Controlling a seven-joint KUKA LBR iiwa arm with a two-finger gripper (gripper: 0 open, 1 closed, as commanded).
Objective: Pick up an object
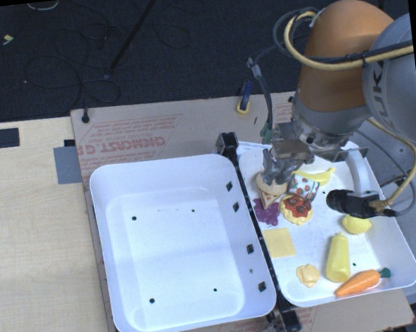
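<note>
Gripper [273, 171] over tan toy [269, 192], right bin [387, 247], toy's axis unclear

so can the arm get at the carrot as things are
Probably yes: the carrot lies uncovered in the front corner of the right bin, though the bin's wall sits close beside it.

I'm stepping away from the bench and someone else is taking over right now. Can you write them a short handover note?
Hand: low in the right bin, near the divider, directly over a tan toy piece. Whether it grips anything cannot be told.
Things: a purple piece and a pizza slice lie beside the tan one. A yellow square, a yellow bottle and a carrot lie nearer the front rim.
Done: nothing is visibly lifted.
Left: secure one object and raise it clear of the bin.
</note>
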